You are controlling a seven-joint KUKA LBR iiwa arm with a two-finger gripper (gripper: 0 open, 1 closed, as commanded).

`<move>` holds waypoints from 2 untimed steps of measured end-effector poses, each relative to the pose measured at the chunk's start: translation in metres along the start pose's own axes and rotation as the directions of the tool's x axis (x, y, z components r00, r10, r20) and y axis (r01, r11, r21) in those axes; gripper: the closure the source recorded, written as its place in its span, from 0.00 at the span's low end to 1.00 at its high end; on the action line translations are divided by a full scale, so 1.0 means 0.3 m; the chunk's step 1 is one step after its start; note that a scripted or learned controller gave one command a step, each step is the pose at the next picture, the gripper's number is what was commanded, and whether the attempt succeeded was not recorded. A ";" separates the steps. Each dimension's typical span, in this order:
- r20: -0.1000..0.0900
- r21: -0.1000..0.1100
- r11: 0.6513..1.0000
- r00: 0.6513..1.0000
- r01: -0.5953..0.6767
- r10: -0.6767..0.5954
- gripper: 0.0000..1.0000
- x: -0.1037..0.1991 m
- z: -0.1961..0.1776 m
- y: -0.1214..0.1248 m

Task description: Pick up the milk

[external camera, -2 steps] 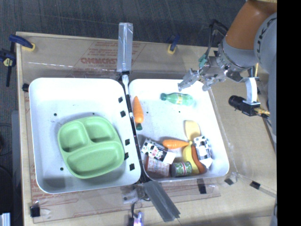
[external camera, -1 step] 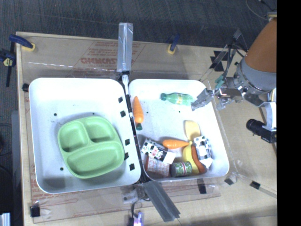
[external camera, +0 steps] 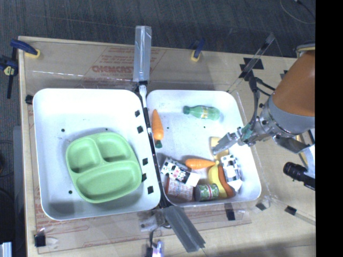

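Milk carton (external camera: 231,168) lies flat, long axis pointing bottom-right.

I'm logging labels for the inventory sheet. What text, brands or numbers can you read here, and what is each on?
No text can be read.
Red print on the bench sheet behind the bins: too blurred.
Black-and-white carton pattern: no legible words.
Jar label: too small.
Green bottle label: too small.

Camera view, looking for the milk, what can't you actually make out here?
- Pincer: too small and blurred in the camera view to tell how it is set.
- Milk carton: partly hidden by the banana and a carrot; its print is too small to read.
- Jar: label unreadable, crowded against the right bin's near wall.
- Arm: cut off by the frame's right side.
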State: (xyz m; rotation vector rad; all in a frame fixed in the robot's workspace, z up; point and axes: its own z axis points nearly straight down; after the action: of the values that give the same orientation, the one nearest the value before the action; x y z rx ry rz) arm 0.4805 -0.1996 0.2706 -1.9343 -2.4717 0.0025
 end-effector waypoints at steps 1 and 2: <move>-0.001 0.000 0.999 0.999 0.051 -0.051 0.00 -0.031 0.027 -0.020; 0.003 -0.003 0.997 0.997 0.083 -0.083 0.00 -0.035 -0.039 -0.020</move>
State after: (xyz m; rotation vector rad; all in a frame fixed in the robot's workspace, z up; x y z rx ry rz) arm 0.4771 -0.2112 0.2822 -1.8323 -2.5528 0.0010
